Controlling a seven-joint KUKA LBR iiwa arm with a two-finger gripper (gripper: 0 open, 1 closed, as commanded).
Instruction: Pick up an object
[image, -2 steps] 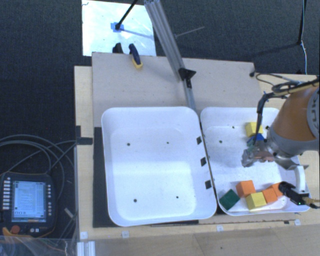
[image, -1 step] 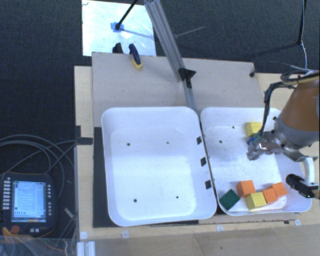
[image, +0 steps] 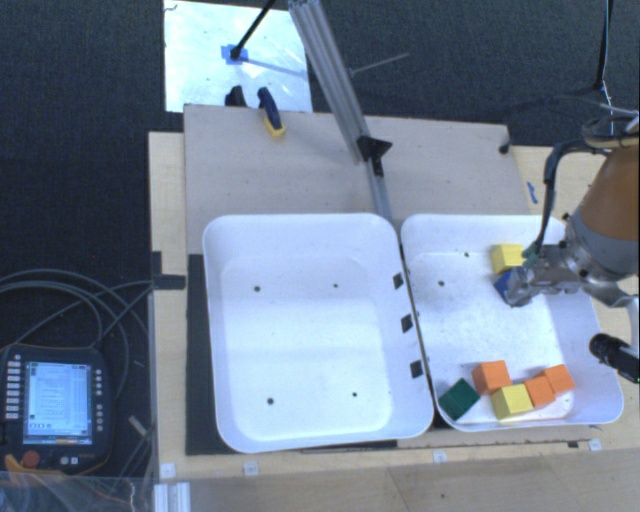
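Observation:
In the right bin (image: 470, 330) a yellow block (image: 505, 257) lies near the far side, with a blue block (image: 502, 283) just below it. My gripper (image: 520, 288) is down at the blue block, its metal tip touching or covering the block's right part. Near the bin's front edge lie a dark green block (image: 459, 398), an orange block (image: 490, 376), a yellow block (image: 511, 401) and two more orange blocks (image: 550, 384).
The left bin (image: 300, 330) stands beside the right one, joined by black clips (image: 407, 323). A slanted metal pole (image: 335, 80) rises behind the bins. A teach pendant (image: 55, 405) with cables lies at the left.

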